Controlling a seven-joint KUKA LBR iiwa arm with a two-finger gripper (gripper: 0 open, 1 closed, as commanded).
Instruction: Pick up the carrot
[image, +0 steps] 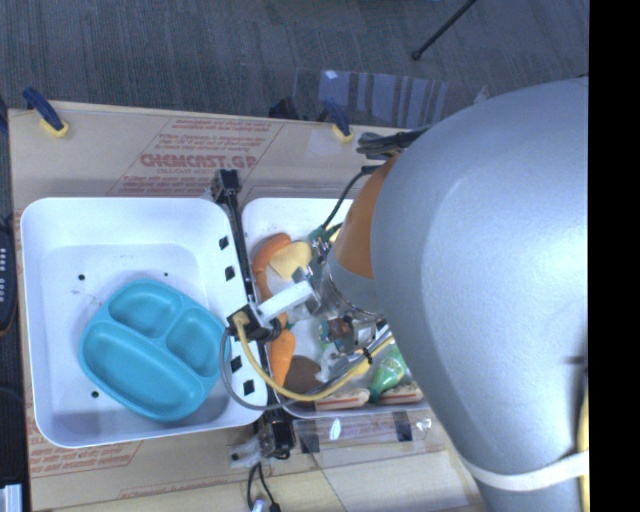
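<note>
The grey arm (480, 280) leans in from the right over the right bin (292, 210), its bulk covering much of that bin. The gripper (345, 330) hangs low among the clutter there; whether it is open or closed cannot be told. The carrot (283, 357) lies by the bin's left wall, towards the near end, beside a brown item (303, 375). A tan-and-orange bun-like piece (283, 258) sits farther back, and something green (388, 372) lies near right. The left bin (60, 230) holds a blue divided plate (150, 345).

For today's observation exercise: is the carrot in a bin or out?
In. The carrot lies inside the right bin, near its left wall.
</note>
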